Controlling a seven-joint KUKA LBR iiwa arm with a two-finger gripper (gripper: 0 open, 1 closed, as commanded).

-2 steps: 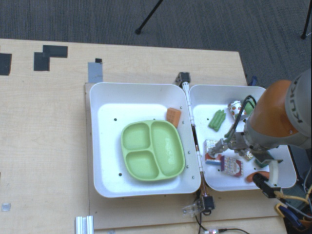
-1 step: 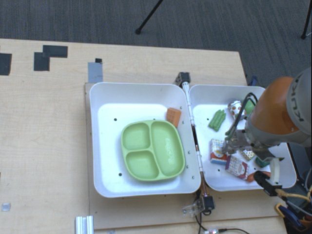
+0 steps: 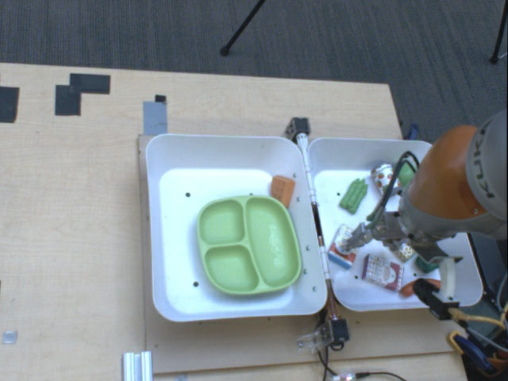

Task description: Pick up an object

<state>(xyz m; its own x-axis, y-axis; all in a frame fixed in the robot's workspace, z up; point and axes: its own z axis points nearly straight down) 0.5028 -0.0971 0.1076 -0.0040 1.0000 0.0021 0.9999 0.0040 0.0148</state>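
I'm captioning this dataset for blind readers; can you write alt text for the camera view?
A grey robot arm with an orange band reaches over the right white bin of small cluttered items; the left bin holds a green divided plate and an orange block.

Two white bins (image 3: 230,153), one green divided plate (image 3: 250,244), one orange block (image 3: 282,187)

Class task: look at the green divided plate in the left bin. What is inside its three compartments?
The green divided plate shows bare green compartments. An orange block lies beside it on the left bin floor. What lies beneath the plate is covered.
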